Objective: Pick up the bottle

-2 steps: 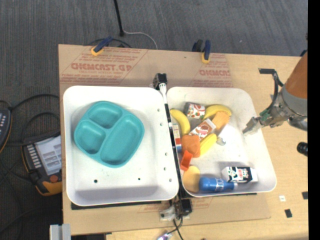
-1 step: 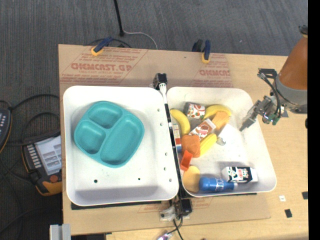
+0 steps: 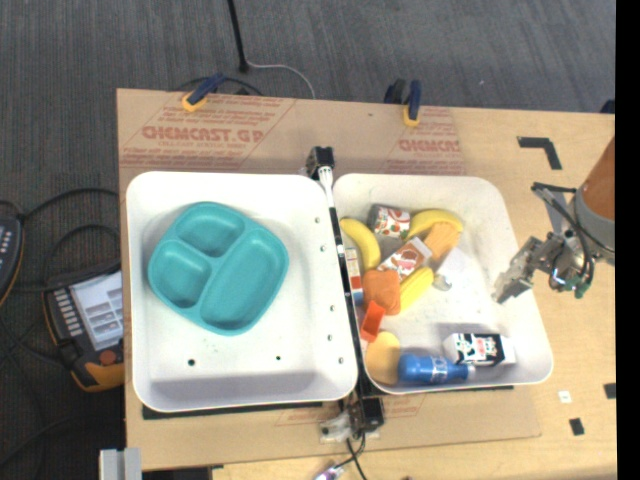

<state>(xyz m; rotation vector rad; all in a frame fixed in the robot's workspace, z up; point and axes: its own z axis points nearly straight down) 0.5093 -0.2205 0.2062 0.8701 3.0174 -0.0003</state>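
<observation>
Bottle (image 3: pixel 432 369), blue, lies on its side at the near edge of the right bin (image 3: pixel 487 194), between an orange fruit (image 3: pixel 381 351) and a small milk carton (image 3: pixel 477 349). The gripper (image 3: pixel 517 274) hovers over the bin's right rim, fingers spread and holding nothing. This looks like the approach step; next it must travel left and nearer, then descend over the bottle.

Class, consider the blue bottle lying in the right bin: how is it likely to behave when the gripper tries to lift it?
The blue bottle lies on its side, so its rounded body will probably roll if nudged. Its smooth surface looks plastic, so likely stiff, light and somewhat slippery. It lies close to the milk carton and the bin's front wall, which may crowd the gripper.
</observation>
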